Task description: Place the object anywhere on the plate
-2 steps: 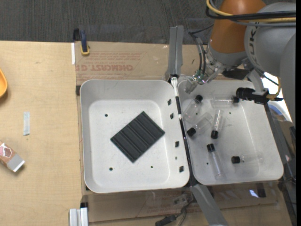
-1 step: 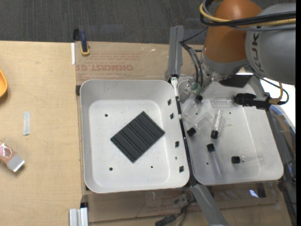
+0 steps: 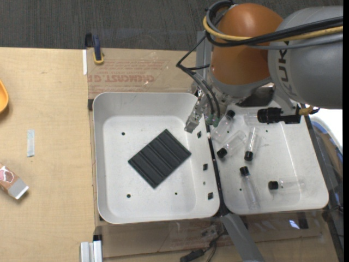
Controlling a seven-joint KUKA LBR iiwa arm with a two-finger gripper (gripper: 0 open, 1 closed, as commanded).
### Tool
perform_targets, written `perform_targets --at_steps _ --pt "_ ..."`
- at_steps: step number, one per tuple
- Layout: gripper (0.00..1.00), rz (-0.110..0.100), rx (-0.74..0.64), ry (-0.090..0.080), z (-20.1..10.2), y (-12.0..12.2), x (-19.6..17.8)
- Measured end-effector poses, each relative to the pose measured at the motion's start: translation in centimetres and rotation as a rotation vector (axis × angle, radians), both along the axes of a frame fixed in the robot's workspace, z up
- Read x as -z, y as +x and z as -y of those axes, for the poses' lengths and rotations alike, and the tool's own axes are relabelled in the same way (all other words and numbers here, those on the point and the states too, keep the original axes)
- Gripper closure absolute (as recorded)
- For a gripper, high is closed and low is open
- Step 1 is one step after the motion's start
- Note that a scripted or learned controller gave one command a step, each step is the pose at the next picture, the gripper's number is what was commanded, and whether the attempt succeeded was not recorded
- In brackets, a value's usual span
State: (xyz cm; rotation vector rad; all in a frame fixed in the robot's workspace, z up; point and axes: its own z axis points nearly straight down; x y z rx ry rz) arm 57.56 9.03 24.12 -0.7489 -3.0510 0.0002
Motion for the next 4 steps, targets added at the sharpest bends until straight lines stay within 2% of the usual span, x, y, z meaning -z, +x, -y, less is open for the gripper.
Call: perform_targets --at_steps 1,2,3,4 --pt "0.0 0.0 0.0 0.0 0.0 0.0 0.0" --pt "1.0 0.001 0.005 0.0 0.2 0.1 -0.9" --pt "0.0 0.001 0.004 0.0 0.2 0.1 -0.9" --pt "1.0 0.002 0.009 0.0 0.3 0.2 -1.7"
